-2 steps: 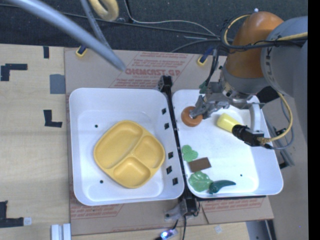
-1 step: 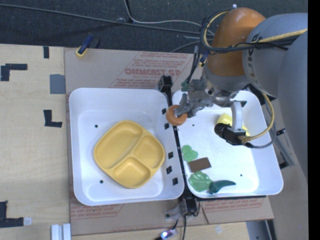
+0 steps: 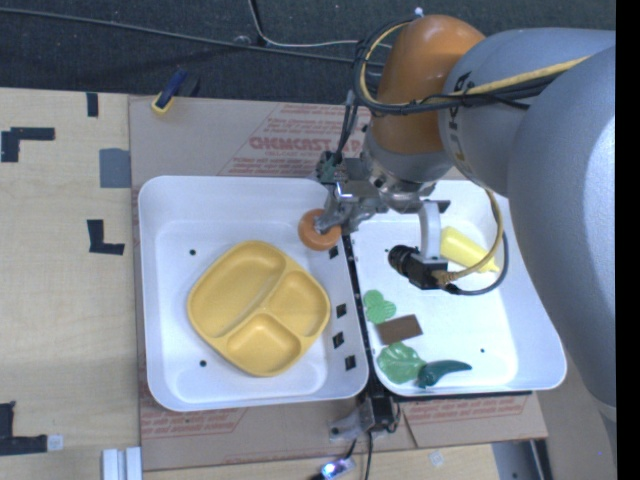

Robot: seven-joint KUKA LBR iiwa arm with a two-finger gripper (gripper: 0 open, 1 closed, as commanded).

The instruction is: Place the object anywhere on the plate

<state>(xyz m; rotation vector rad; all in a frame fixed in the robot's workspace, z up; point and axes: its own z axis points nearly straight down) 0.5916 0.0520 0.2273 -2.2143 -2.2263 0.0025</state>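
One pincer (image 3: 338, 211) hangs over the wall between two white bins, an orange disc (image 3: 319, 231) just beside its tip; whether it pinches the disc cannot be told. The disc sits at the left bin's (image 3: 160, 268) far right corner, near the yellow plate (image 3: 259, 307). Green pieces (image 3: 400, 363) lie in the right bin (image 3: 520, 348).

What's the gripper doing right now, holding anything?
Gripper: above the divider between the bins, right at the small orange object beside the yellow plate; whether it grips the object cannot be told.
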